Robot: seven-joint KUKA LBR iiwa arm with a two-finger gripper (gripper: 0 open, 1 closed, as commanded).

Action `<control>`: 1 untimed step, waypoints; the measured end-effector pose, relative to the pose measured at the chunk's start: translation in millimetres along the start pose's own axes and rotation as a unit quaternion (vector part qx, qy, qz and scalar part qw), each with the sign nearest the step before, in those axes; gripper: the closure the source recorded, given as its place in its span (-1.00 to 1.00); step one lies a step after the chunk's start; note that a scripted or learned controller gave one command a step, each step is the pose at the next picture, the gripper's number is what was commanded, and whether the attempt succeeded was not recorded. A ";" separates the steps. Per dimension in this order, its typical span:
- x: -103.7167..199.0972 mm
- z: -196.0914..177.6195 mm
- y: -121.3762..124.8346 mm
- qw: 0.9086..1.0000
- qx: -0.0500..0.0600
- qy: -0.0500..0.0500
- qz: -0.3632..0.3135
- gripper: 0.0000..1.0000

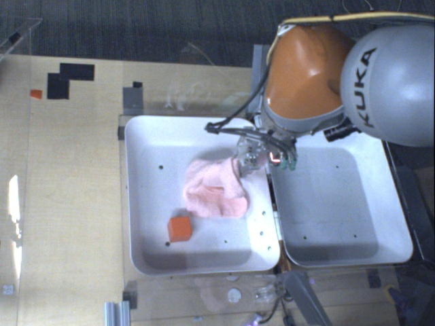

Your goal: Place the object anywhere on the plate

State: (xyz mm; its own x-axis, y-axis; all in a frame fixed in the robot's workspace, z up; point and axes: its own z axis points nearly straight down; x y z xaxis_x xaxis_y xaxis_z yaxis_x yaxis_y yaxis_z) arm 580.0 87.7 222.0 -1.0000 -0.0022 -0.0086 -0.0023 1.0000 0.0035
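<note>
Small orange block (180, 229) in left bin (146, 182), crumpled pink plate (216, 190) nearby, gripper (253, 160) at plate's edge, grip state unclear

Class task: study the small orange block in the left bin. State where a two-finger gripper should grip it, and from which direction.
Grip the orange block across two opposite flat sides, coming straight down. It lies flat on the left bin floor, clear of the pink cloth.

The bench (61, 202) is carrying two white bins side by side, touching: the left bin (146, 202) and the right bin (353, 209). Black patches (68, 79) are lying near its far-left corner.
</note>
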 end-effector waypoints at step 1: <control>29.6 -10.6 42.4 1.000 0.000 0.000 -0.001 1.00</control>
State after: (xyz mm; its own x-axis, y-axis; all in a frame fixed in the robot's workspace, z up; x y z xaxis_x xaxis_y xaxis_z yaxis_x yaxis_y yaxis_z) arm 550.3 130.0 232.5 -0.9999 -0.0051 -0.0089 -0.0051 1.0000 0.0037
